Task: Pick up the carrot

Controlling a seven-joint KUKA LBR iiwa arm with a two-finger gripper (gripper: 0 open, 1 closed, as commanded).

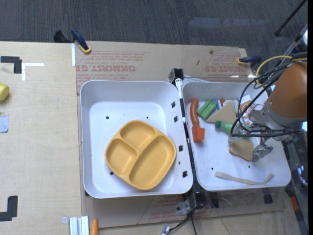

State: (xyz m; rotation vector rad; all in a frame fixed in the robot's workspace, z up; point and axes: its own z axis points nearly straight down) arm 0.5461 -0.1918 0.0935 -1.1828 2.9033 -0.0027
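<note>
- In the right bin (205, 177), w/ the clutter: the carrot (196, 121) lies lengthwise along the left wall, just beside the divider, orange body w/ a redder upper end. Nothing on top of it, so prob. reachable from above; wall alongside may crowd one side of a grasp.
- Gripper (260, 151) sits low at the bin's right side, touching or just over a tan bread-like piece (240, 150), well apart from the carrot. Can't tell if it's clenched or released; cables + wrist cover it.
- Left bin (90, 146) holds a yellow three-compartment plate (141, 153), not part of this job.
- Hard to read: green items (207, 107) and a cardboard-coloured wedge (226, 113) near the carrot's top overlap; pale strip (243, 179) near front wall, unidentified.
</note>
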